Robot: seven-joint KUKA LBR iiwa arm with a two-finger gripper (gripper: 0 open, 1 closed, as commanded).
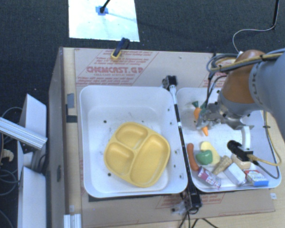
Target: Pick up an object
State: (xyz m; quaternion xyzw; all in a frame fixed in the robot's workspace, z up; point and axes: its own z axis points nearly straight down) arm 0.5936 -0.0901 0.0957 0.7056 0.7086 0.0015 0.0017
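**Two bins, and an arm low over the right one**

Two shallow white bins sit side by side on the bench. The left bin (pixel 99 112) holds a single yellow plate (pixel 137 153) with three compartments, lying flat toward the front of the bin.

The grey arm (pixel 271 80) comes in from the right, and its gripper (pixel 210 119) hangs low over the back half of the right bin (pixel 187 95). Whether the gripper is open or closed cannot be told from this angle.

A carrot (pixel 197 112) with a green top lies in that bin, touching or just beside the gripper's left side. A small orange tip (pixel 205 130) shows just in front of the gripper (it may be the same carrot or a separate piece; the gripper hides the join). Nothing can be seen to be held.

The rest of the clutter sits toward the front of the right bin, apart from the gripper: a red sausage (pixel 193 156) near the left wall, a green pepper (pixel 204 157) beside it, a yellow piece (pixel 208 147) touching the pepper, and a white box (pixel 235 174) next to a red-and-blue box (pixel 256 177).
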